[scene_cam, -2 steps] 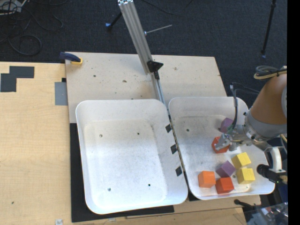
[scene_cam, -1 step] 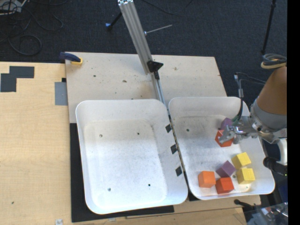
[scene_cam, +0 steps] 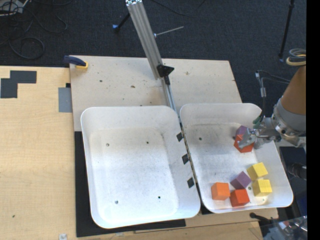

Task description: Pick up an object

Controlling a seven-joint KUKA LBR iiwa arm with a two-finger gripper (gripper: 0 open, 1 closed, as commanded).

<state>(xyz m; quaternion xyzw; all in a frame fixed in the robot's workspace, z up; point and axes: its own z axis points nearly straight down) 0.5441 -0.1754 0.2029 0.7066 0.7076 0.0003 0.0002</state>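
Observation:
The right bin (scene_cam: pixel 215 116) holds several small blocks. Near its right wall lies a red block (scene_cam: pixel 243 145), with a purple block (scene_cam: pixel 241 131) touching it just behind. My gripper (scene_cam: pixel 255 137) reaches in from the right and sits low against these two blocks, its tip at the red one's right side. The arm's grey wrist and orange band are at the right edge. Whether either block is held is unclear. Toward the bin's front are an orange cube (scene_cam: pixel 220 190), a red cube (scene_cam: pixel 239 197), a purple cube (scene_cam: pixel 240 180) and two yellow cubes (scene_cam: pixel 258 170) (scene_cam: pixel 262 187).
The left bin (scene_cam: pixel 100 121) lies beside the right one, with small black clips along the shared rim. A slanted aluminium bar (scene_cam: pixel 147 39) rises behind the bins. A blue and yellow clamp (scene_cam: pixel 76 62) rests at the bench's back left corner.

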